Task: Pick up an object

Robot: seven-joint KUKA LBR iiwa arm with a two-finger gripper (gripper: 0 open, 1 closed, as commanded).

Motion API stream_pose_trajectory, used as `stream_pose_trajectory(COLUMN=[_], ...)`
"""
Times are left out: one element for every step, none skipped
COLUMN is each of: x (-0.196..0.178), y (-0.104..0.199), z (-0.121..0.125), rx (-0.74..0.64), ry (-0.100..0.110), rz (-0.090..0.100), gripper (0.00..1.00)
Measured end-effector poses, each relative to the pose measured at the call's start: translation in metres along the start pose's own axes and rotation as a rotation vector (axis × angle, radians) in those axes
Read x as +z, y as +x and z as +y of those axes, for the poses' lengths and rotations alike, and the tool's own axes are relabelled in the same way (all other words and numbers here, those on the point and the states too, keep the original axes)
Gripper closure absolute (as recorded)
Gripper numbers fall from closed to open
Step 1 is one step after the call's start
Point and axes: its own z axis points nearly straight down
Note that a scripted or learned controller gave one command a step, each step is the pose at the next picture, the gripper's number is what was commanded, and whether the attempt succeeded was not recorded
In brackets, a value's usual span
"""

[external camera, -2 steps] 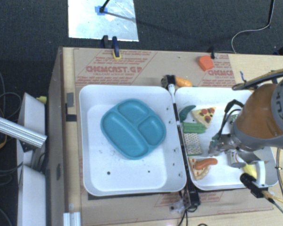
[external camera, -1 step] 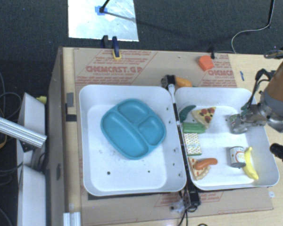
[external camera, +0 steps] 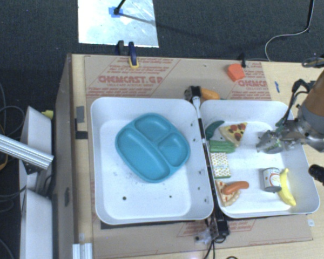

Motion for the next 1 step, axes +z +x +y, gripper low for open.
stream_pose_trajectory(x=[0.0844], y=[0.0088], z=[-0.0357], rx=[0.000], ry=[0.002], rz=[0.001], gripper=[0.00])
